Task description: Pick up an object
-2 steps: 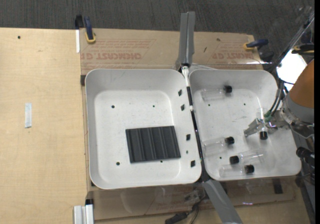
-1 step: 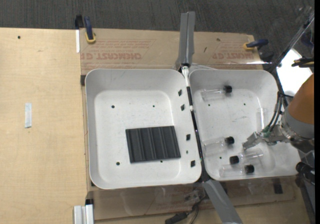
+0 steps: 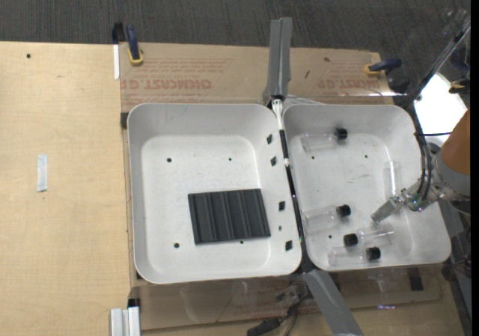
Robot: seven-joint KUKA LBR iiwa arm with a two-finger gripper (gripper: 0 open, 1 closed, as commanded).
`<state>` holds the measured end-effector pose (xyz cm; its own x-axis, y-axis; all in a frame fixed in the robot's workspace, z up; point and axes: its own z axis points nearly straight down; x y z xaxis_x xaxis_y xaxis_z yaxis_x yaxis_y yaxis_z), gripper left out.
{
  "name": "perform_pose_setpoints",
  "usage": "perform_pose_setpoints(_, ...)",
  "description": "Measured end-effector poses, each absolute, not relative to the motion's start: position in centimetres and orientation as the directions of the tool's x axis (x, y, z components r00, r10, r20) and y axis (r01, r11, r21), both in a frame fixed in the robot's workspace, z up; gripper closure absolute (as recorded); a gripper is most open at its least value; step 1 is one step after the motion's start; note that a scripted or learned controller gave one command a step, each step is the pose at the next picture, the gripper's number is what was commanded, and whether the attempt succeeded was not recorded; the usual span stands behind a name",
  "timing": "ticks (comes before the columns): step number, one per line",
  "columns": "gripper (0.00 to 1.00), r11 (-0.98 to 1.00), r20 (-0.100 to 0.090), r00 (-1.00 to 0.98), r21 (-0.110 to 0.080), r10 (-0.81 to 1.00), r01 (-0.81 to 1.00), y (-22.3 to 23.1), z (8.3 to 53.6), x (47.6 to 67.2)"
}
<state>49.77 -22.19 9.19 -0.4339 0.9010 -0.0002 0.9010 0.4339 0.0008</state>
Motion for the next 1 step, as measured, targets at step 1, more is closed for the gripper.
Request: perform_pose_setpoints(1, 1.00, 0.432, -0.001, -0.432, 0.002, 0.902, 0.902, -22.20, 10.09, 49.81)
